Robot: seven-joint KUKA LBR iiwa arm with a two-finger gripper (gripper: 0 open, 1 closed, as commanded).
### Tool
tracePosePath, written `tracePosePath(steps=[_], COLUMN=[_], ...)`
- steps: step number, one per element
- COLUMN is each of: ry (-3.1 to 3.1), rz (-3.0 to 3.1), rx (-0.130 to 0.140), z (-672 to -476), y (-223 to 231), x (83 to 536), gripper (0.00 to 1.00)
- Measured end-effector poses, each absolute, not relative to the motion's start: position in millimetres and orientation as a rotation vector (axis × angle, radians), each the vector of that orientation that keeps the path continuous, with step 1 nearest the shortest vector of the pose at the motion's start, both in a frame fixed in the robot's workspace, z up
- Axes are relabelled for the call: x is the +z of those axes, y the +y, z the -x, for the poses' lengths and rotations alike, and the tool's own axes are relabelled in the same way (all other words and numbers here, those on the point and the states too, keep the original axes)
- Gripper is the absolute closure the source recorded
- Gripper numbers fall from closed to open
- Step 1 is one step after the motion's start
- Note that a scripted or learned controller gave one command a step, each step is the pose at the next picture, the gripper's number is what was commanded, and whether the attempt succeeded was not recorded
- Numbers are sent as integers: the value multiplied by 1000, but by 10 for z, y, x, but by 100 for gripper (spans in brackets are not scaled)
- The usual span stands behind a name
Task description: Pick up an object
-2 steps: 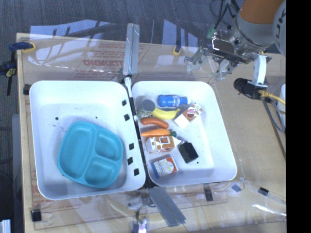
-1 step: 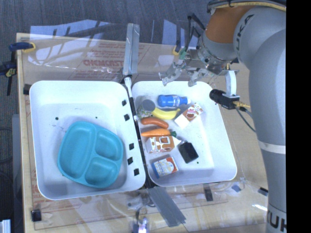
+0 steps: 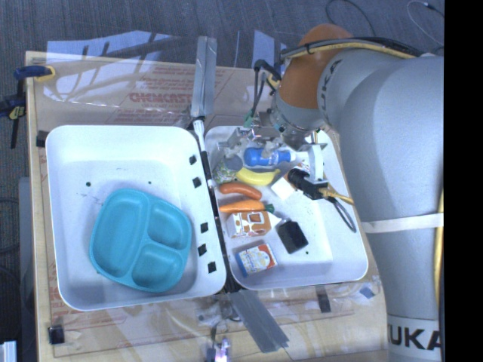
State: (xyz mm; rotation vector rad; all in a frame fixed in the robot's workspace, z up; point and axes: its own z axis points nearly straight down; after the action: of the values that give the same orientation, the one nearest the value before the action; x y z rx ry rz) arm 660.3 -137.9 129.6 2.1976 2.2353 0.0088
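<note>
My gripper (image 3: 258, 136) hangs low over the far end of the right bin (image 3: 343, 240), just above a blue bottle (image 3: 264, 157) that lies on its side. In front of the bottle rests a yellow banana (image 3: 255, 176). Nearer the front lie two orange carrot-like pieces (image 3: 240, 191) (image 3: 241, 207), a white block (image 3: 281, 188), a small printed carton (image 3: 249, 223), a second carton (image 3: 256, 258) and a black block (image 3: 292, 236). The wrist hides the gripper's tips, and I see nothing lifted in it.
The left bin (image 3: 68, 164) holds a blue divided plate (image 3: 142, 238). A ridge with black clips (image 3: 205, 202) separates the two bins. The grey arm (image 3: 385, 142) covers the right side of the bench. Clear plastic sheeting (image 3: 143, 81) lies behind the bins.
</note>
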Motion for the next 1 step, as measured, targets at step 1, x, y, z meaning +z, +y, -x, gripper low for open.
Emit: tracePosePath(steps=[1], ry=[2420], rz=[-1953], rx=[42], z=[-6525], y=[-1551], x=[1159], gripper=[0])
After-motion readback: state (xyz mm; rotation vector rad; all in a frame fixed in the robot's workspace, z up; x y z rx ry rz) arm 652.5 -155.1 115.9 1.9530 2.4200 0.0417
